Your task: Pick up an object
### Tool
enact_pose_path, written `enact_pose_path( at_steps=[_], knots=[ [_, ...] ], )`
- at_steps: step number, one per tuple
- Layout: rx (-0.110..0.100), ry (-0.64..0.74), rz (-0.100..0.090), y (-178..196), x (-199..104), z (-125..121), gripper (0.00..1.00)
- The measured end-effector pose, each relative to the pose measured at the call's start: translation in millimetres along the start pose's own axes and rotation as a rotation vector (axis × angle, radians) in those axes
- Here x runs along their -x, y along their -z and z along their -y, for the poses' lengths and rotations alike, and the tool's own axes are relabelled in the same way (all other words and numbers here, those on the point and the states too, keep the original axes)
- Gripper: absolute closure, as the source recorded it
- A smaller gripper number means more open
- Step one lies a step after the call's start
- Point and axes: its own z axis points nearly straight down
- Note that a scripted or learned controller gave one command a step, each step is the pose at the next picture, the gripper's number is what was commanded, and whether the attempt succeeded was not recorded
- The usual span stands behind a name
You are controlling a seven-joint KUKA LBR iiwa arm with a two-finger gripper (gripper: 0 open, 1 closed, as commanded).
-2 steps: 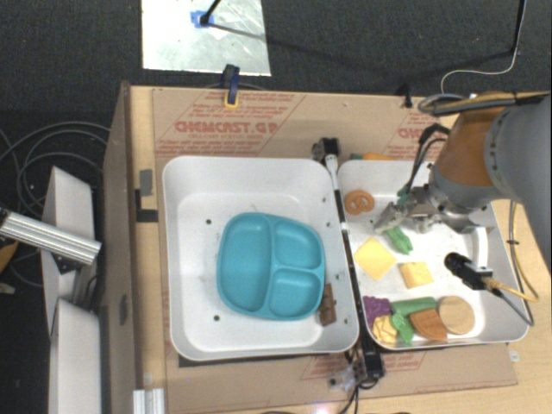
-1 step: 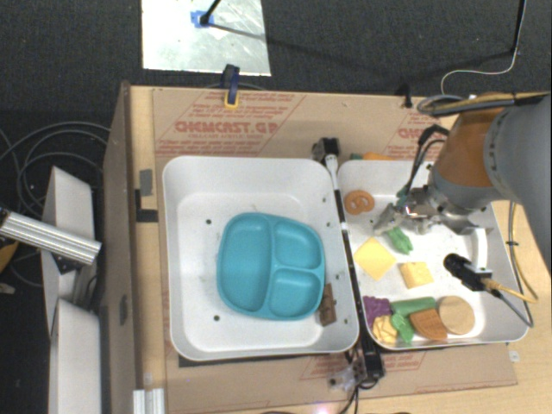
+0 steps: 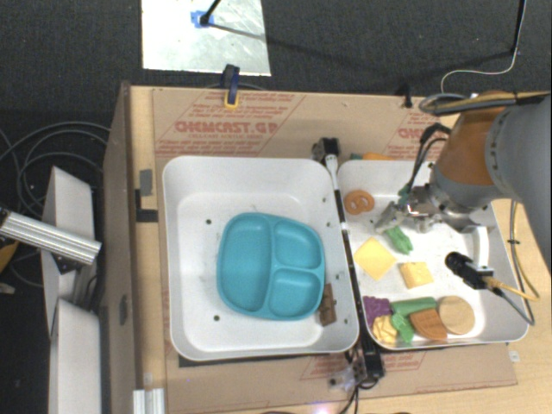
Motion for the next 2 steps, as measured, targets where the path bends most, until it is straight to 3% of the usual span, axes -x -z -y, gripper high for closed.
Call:
enact_pose_path(
  at_steps=[1, 2],
  knots=[
    [-0.004, 0.0, 0.0, -0.6, -2.1, 19.6, 0.0],
    [0.001, 0.001, 0.0, 10.6, -2.2, 17.7, 1.0]
  ],
)
